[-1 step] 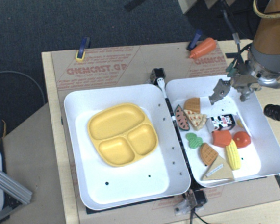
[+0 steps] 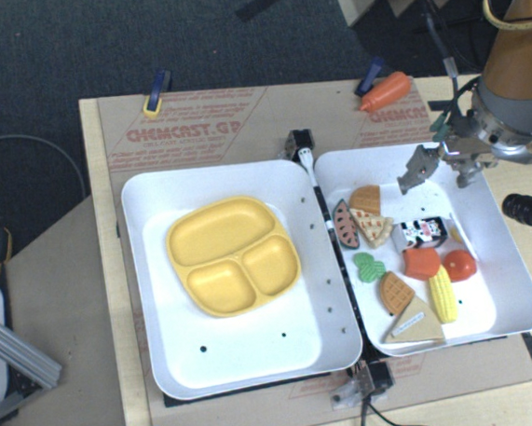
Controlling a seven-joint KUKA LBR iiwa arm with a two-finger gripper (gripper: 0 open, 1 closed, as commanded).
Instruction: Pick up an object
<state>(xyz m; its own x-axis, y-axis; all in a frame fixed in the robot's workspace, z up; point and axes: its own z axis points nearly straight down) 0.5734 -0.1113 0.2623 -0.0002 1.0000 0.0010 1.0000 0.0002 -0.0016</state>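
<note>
While the gripper (image 2: 439, 164) hovers open, toys (image 2: 411, 259) lie below (untouched).

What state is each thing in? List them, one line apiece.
Yellow tray: upright in the left bin, compartments bare.
Right bin: holds the toy food, loosely piled.
Corn: lying flat.
Tomato: resting beside the corn.
Watermelon slice: lying by the bin's left wall.
Carrot: on the bench, outside both bins.
Gripper: above the right bin, holding nothing visible.
</note>
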